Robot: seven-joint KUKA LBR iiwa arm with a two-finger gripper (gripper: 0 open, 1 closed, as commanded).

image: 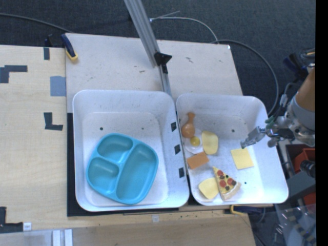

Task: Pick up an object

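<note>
With the grey two-finger gripper (252, 137), whose state you cannot tell, poised over the right white bin (266, 186), lower squarely onto the flat yellow cheese square (242, 158).

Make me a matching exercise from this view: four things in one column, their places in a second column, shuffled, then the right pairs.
Things:
1. blue divided plate
2. pizza slice
3. drumstick
4. gripper

Places:
A. right bin's front, near its front edge
B. over the right bin's right side
C. left bin
D. right bin's back left, near the divider

Pairs: 1-C, 2-A, 3-D, 4-B
</note>
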